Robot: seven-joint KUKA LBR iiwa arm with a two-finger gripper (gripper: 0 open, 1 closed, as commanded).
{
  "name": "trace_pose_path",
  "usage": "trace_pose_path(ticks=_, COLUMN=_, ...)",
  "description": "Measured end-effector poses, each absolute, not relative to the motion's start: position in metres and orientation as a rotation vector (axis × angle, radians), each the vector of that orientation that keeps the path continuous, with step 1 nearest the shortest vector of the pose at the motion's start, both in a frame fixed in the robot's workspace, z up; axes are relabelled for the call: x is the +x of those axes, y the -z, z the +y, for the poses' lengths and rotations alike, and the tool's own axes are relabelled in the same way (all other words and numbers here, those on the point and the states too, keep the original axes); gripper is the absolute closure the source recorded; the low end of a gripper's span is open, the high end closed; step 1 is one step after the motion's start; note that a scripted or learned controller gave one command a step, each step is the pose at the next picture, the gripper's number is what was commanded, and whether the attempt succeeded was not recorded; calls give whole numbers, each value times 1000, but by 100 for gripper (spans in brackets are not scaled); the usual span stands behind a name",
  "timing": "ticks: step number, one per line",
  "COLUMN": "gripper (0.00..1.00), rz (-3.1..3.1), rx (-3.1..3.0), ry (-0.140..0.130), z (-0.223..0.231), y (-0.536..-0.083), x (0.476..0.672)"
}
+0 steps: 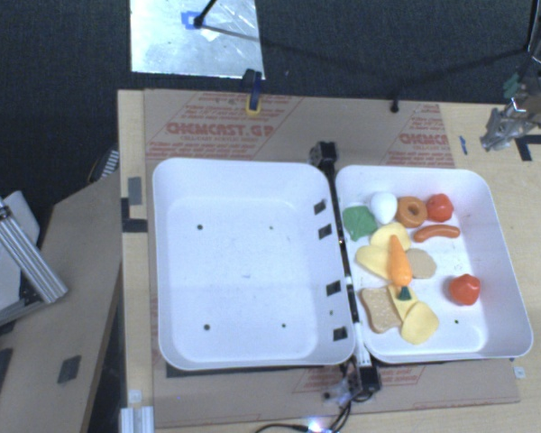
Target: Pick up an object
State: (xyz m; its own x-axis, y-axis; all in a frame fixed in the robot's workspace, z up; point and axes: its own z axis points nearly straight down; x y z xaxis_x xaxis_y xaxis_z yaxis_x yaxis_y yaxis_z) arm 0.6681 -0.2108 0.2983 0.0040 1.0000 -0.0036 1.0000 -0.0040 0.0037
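The right bin point(500, 242) holds several toy foods. A white egg point(383, 207), a brown donut point(411, 211) and a red tomato point(439, 207) lie along its far side, with a sausage point(435, 234) just below them. A green leaf point(359, 221) sits at the left wall. An orange carrot point(398, 262) lies across yellow pieces point(374, 260) next to a beige cookie point(421, 263). Nearer the front are a red pepper point(464, 289), a bread slice point(378, 308) and a yellow chip point(419, 323). My gripper point(514, 124) hangs beyond the bin's far right corner, apart from all the objects.
The left bin point(243, 264) adjoins the right one along a clipped divider point(338, 251). Both rest on a cardboard sheet point(216, 124) with a yellow-blue clamp point(252, 93) at its far edge. A silver panel point(196, 25) lies on the dark floor behind. An aluminium frame point(13, 242) stands at left.
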Motion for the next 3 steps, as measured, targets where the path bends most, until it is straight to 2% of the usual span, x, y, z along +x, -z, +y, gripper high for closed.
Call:
trace_pose_path(ticks=1, gripper=100, rz=2232, rx=2233, ry=12, z=-182, y=-91, x=583)
trace_pose_path(ticks=2, gripper=100, rz=2226, rx=2227, ry=3, z=-146, y=-84, x=483)
trace_pose_path(ticks=3, gripper=100, rz=2229, rx=2204, ry=-12, z=-97, y=-143, x=548)
